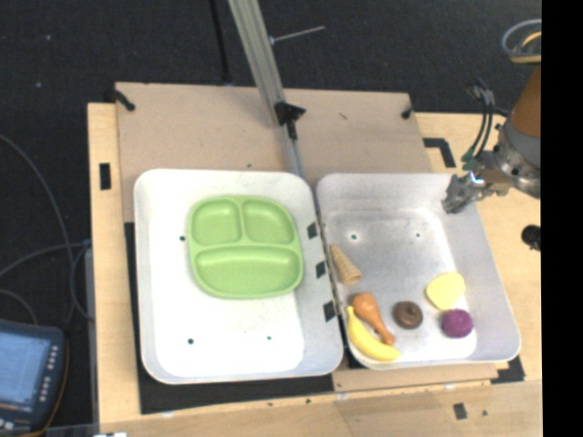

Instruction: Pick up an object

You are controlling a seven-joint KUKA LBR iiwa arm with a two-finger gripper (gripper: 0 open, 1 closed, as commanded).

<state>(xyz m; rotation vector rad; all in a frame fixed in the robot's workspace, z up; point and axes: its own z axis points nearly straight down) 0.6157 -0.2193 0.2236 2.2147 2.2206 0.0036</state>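
Seen from above at a slant, a tan bench (228, 126) carries two shallow white bins side by side. The left bin (164, 335) holds a green divided plate (244, 248) lying flat in its upper half. The right bin (392, 217) holds small play-food items gathered along its near edge: a tan cone (344, 264) by the left wall, an orange carrot (372, 315) touching a yellow banana (372, 342) in the near left corner, a brown doughnut (407, 314) beside them, then a yellow slice (445, 289) and a purple ball (456, 322) to the right. The arm reaches in from the right, its end effector (458, 194) over the bin's far right corner, well apart from the items. Whether it is open or closed cannot be told, and nothing is seen in its grasp.
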